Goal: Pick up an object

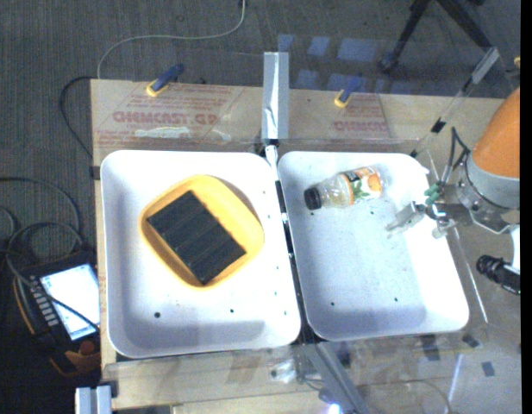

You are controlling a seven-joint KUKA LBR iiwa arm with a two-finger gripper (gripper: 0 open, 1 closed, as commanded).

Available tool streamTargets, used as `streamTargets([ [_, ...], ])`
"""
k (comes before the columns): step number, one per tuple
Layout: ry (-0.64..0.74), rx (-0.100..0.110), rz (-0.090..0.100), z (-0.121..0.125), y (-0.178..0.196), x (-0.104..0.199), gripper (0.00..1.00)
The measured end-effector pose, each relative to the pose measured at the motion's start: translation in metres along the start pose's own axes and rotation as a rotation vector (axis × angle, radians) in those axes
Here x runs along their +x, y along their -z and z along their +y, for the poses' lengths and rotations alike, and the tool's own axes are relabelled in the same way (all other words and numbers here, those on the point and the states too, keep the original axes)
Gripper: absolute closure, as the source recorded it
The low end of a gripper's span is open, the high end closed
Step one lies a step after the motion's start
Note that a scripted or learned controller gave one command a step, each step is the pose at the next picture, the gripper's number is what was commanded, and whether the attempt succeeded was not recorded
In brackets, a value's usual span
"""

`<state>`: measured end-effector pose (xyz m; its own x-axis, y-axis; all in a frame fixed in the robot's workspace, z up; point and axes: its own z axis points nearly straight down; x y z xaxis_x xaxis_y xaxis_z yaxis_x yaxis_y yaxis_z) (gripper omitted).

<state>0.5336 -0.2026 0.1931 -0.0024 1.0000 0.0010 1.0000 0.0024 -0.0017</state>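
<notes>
Two white bins (pixel 128 335), one with a yellow bowl (pixel 166 198) lined with a ribbed black pad (pixel 197 237), the other a black-capped, orange-labelled clear bottle (pixel 344 188).

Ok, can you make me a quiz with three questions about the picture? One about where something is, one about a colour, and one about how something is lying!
1. Where is the bottle?
A. In the left bin
B. In the right bin
C. On the floor

2. What colour is the dish that holds the dark slab?
A. Yellow
B. Green
C. Pink

3. How is the bottle placed?
A. Standing upright
B. Lying on its side
C. Resting on the dark slab

Answers:
1. B, the bottle rests near the back of the right bin, with the end effector at that bin's right edge.
2. A, a yellow rim shows all around the dark slab in the left bin.
3. B, its dark cap points left and its body stretches sideways across the bin floor.
</notes>
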Motion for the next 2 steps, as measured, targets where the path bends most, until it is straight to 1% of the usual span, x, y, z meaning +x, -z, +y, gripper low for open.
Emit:
streamTargets([
  [1,-0.209,0.000,-0.004,0.097,-0.011,0.030,0.00],
  [2,-0.064,-0.001,-0.002,0.123,-0.062,0.041,0.00],
])
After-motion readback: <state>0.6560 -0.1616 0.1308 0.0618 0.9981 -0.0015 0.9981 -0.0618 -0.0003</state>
